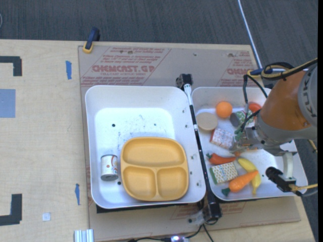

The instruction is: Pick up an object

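Note:
My gripper point(238, 143) is low inside the right bin point(252, 196), at the end of the grey and orange arm point(281, 110) reaching in from the right. It hovers by the lower right corner of a pink-and-white packet point(220, 136) and just above a red chili point(222, 159) and a yellow banana point(247, 164). Around it lie an orange ball point(224, 109), a beige round disc point(206, 120), a grey-green can point(237, 118), a green-edged cracker box point(224, 172) and a carrot point(242, 181). The arm hides part of the bin's right side.
The left bin point(91, 135) holds a yellow divided plate point(154, 168) and a small tin can point(108, 166) on its side. A black divider clip point(184, 79) sits between the bins. A red item point(255, 106) peeks out beside the arm.

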Controlling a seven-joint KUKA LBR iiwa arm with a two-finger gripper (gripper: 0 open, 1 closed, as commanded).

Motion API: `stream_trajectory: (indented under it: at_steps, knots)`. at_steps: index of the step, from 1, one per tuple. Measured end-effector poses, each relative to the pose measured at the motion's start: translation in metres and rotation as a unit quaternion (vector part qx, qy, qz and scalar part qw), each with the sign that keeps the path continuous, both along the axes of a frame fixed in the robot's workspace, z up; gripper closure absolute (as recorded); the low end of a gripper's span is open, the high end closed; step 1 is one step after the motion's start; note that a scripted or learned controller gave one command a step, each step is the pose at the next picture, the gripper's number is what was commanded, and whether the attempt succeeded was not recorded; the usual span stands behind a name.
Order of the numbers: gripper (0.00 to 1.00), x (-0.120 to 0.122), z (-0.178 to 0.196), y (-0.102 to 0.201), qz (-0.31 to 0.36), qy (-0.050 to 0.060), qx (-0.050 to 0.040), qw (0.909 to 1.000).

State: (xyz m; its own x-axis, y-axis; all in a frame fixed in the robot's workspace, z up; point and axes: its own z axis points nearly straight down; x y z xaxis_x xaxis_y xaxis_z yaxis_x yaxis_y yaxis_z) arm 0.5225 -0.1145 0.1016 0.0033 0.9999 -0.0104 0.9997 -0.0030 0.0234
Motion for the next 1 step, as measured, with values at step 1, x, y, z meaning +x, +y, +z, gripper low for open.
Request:
stream_trajectory:
  at_steps: [1]
  knots:
    - [1.0,0.049,0.0837,0.0769,0.002,0.011,0.0056,0.9999]
